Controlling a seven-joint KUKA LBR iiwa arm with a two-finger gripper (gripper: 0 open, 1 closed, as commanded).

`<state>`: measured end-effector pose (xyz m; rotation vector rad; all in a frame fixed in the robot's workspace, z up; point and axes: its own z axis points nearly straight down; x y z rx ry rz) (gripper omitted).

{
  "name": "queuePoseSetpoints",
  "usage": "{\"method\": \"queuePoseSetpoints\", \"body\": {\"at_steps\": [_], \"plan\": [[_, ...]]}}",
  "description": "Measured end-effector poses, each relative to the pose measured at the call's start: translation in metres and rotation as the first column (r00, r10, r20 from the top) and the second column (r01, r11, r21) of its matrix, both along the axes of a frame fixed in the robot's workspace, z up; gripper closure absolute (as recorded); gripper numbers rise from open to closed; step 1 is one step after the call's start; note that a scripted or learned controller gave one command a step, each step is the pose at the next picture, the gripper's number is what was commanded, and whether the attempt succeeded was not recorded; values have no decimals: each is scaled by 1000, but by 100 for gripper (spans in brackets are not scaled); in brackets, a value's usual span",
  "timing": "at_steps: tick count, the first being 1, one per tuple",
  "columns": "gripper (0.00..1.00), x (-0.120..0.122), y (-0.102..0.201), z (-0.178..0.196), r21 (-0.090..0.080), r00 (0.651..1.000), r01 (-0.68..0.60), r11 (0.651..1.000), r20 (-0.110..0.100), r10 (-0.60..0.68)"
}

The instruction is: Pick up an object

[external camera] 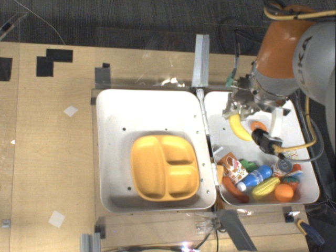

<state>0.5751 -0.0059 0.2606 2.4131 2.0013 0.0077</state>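
**Arm over right bin, banana beneath tool**

Camera view: tool [242, 109] sits low in the right bin [214, 109], upper part; can't tell if it grips anything; banana [240, 128] lies just under it, tilted; orange ball [284, 192], blue bottle [254, 177] etc. heaped at near end; yellow tray [164, 167] in left bin [115, 140] on worktop [47, 156].

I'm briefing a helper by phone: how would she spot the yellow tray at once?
Start with the two white bins side by side and take the left bin. The yellow tray lies flat on its floor, toward the near edge. It is a rounded, divided dish with three compartments, far larger than the small toys heaped in the right bin.
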Motion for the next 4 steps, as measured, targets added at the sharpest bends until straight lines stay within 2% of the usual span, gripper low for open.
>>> {"method": "queuePoseSetpoints", "body": {"at_steps": [2, 3, 4], "plan": [[100, 2, 1, 22, -2, 1000, -16, 1000, 5, 16], [100, -48, 25, -49, 2, 992, 129, 992, -9, -129], [100, -34, -4, 49, 4, 937, 350, 937, -2, -350]]}}
